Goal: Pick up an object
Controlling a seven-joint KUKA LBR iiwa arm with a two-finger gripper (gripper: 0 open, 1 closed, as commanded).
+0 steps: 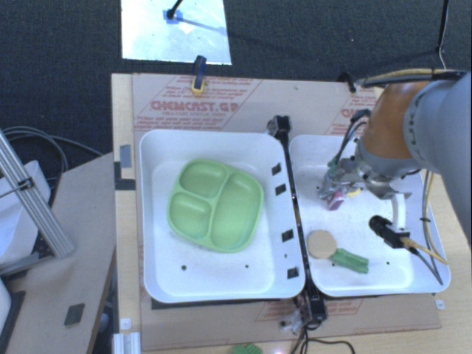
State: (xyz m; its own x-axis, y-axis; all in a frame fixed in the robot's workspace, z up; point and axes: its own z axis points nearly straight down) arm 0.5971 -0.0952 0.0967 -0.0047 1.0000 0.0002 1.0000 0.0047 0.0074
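A: What stands on the bench (243,94)?

B: Two shallow white bins side by side. The left bin (158,220) holds a light green divided plate (216,205), three compartments, lying flat near the bin's centre and turned at a slight angle to its walls. The right bin (383,282) holds the smaller things.

A: Which things lie in the right bin?

B: A round tan disc (321,243) lies close to the bin's left wall, toward the front edge. A green oblong piece (349,260) lies just beside it, on the side nearer the front right corner; whether the two touch cannot be told. A small pink object (336,200) sits in the middle of the bin's left half.

A: Where is the arm?

B: It enters from the right, its orange band (389,120) above the back part of the right bin. The gripper (335,189) points down directly over the pink object.

A: Are the fingers open, closed, or gripping?

B: That cannot be told; the gripper's lower end and the pink object overlap, and the fingertips are not resolved separately.
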